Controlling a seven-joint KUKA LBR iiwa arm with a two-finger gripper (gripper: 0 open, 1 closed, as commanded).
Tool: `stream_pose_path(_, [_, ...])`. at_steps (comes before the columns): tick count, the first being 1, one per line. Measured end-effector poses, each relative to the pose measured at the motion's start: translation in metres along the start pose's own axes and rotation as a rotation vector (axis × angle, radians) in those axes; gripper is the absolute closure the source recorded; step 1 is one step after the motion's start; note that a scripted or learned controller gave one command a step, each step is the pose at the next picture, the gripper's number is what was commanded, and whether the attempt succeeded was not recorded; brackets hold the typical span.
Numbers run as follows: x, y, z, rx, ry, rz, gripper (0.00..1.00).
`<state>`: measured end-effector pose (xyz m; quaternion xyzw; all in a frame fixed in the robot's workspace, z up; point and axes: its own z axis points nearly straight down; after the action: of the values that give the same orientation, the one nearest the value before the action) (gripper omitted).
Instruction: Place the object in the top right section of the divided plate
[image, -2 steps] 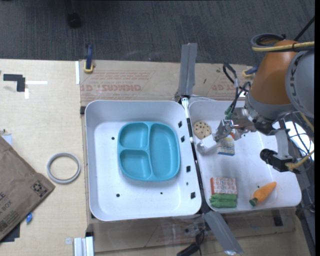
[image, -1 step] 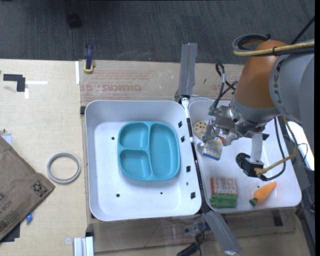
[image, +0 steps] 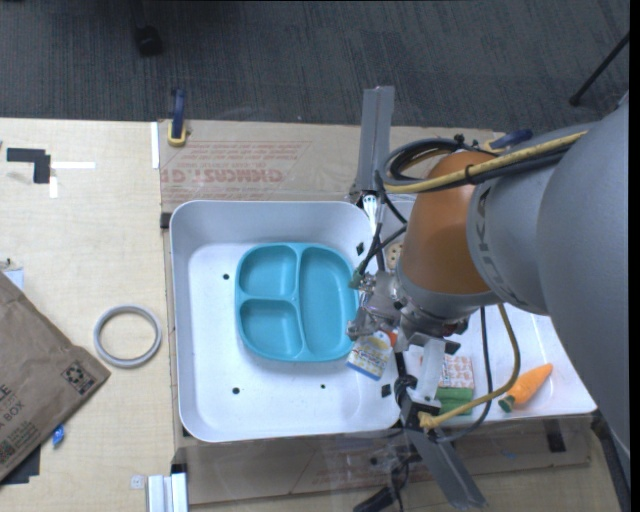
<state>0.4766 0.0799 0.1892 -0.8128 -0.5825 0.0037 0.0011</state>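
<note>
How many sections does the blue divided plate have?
3: the divided plate has two small sections on its left, upper and lower, and one long section on its right. None seems hidden.

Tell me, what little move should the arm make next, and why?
Probably slide left and a bit farther back, over the blue plate. The gripper hangs at the plate's right edge with a small packet just under it, so it is not yet above a section of the plate. Whether it truly holds the packet is unclear.
</note>
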Motion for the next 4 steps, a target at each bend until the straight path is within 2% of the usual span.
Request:
stream_pose_path(1, [0.141, -0.047, -0.079, -0.003, -0.001, -0.048, 1.00])
stream_pose_path(2, [0.147, -0.025, 0.073, -0.007, 0.002, -0.033, 1.00])
stream_pose_path(3, [0.152, -0.001, 0.086, -0.016, 0.006, -0.261, 1.00])
stream_pose_path(4, [0.151, -0.001, 0.079, -0.013, 0.004, -0.257, 1.00])
